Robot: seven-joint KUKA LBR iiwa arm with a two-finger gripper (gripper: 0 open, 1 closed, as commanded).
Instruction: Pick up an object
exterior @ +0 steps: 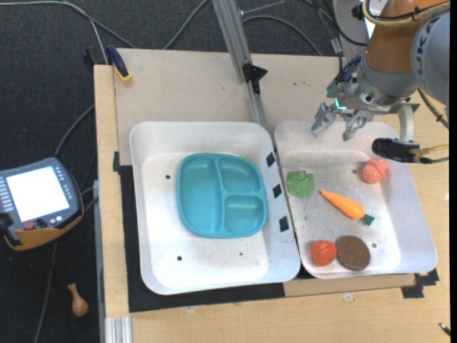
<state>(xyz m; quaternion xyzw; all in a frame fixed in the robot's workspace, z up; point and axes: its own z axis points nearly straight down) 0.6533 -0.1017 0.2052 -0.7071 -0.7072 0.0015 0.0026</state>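
Orange carrot (343, 204) with green tip lies slantwise in right bin (407, 213)

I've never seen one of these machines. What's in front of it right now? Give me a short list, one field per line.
arm: grey and orange, reaching in from the right
gripper: open, holding nothing, above the far edge of the right bin
right bin contents: green piece, carrot, pink piece, red piece, brown disc
left bin contents: teal divided tray
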